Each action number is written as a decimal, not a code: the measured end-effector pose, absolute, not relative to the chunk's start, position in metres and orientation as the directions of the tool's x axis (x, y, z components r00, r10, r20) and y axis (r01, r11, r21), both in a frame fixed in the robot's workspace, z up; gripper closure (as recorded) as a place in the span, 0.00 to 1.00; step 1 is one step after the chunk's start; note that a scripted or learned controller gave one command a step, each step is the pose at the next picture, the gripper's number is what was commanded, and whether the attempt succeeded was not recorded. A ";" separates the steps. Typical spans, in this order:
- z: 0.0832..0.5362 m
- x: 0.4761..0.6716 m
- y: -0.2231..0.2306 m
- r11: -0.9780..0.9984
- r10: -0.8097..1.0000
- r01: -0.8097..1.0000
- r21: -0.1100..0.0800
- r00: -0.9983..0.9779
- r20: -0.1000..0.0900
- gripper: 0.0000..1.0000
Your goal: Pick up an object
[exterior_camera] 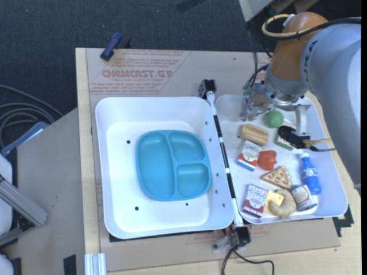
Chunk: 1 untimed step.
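Jaws of the gripper (pixel 268 105) hang low over the right bin (pixel 331 195), at about 11 o'clock of its floor. We cannot tell whether they stand apart or together, because the grey arm (pixel 335 67) comes in above them. We see nothing clamped between them.

A green ball (pixel 274 119) lies just at 5 o'clock of the gripper, very near it; we cannot say whether the two touch. At 7 o'clock of the ball rests a tan cylinder (pixel 254 134) on its side. Below that stands a small carton (pixel 248 155), with a red lump (pixel 267 160) just at its 3 o'clock.

Toward 6 o'clock of the bin we find a triangular cracker (pixel 277 177), a red-and-white packet (pixel 256 199), a yellow block (pixel 276 199), a ring-shaped bun (pixel 282 209) and a small jar (pixel 303 197), all crowded together. A blue bottle (pixel 309 173) lies at about 4 o'clock.

In the left bin (pixel 114 130), well apart from the gripper, a blue divided plate (pixel 172 165) sits near the middle.
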State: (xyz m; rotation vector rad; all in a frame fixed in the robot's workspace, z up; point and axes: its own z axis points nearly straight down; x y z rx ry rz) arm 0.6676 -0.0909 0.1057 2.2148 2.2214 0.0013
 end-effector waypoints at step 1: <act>0.105 0.667 -0.091 0.003 1.000 1.000 0.003 -0.003 -0.003 0.00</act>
